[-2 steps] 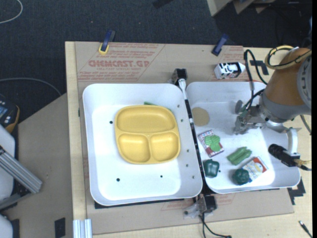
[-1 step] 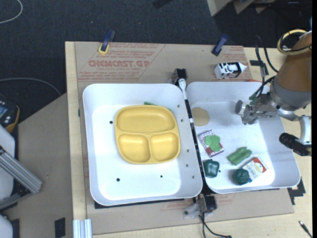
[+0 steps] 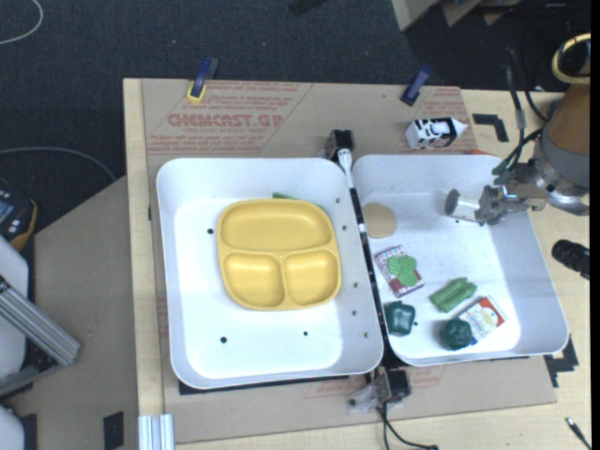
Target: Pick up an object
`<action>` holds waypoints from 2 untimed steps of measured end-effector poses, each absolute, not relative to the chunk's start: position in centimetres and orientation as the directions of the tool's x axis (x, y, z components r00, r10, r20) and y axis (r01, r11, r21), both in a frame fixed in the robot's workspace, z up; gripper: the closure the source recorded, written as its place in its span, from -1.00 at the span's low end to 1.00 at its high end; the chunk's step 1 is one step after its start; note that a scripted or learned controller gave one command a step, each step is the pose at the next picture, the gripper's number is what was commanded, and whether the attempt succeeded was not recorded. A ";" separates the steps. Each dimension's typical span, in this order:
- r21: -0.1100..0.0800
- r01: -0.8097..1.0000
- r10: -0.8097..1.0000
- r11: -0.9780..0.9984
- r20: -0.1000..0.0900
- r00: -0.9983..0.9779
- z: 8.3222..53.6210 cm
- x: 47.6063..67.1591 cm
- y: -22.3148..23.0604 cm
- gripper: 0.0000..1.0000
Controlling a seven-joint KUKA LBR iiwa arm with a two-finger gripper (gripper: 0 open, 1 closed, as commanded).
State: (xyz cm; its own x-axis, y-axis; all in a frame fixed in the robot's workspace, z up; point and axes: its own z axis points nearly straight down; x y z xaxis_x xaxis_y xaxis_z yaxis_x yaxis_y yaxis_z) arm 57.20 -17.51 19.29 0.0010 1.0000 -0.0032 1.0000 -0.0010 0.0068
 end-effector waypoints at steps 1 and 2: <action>0.007 1.000 1.000 0.001 -0.003 -0.001 22.8 57.3 -17.5 1.00; 0.004 1.000 1.000 0.007 0.001 -0.007 22.1 59.1 -11.7 1.00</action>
